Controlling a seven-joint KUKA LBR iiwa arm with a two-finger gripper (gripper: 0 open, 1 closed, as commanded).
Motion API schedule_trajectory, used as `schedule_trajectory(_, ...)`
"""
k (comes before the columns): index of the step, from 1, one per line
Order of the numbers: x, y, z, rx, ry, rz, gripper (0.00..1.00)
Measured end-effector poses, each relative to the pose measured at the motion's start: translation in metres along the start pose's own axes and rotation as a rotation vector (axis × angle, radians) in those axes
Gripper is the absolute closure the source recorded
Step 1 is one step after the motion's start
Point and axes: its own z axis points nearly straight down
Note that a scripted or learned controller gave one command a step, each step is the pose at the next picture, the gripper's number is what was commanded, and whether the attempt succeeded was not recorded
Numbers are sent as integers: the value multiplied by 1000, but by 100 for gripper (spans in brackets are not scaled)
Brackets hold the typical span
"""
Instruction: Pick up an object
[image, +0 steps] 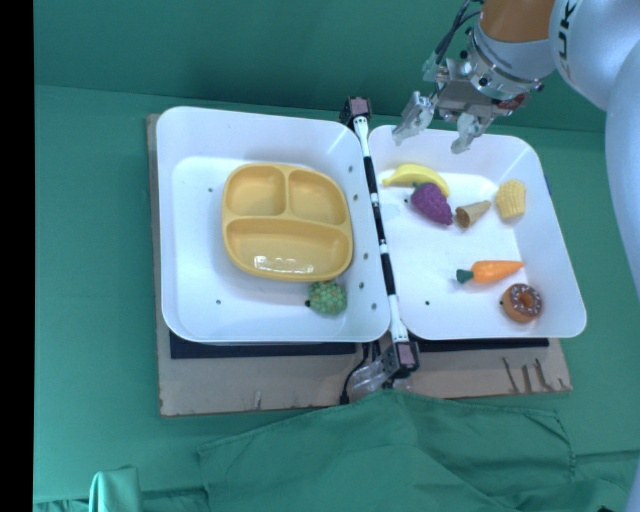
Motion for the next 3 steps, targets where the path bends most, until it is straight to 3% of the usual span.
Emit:
schedule_trajectory(1, -53, 62, -26, 3, -2, 4, 0)
schedule_trajectory(2, -145, 57, 17, 17, -2, 11, 0)
schedule_trajectory(3, -155, 54, 121, 23, 1, 4, 0)
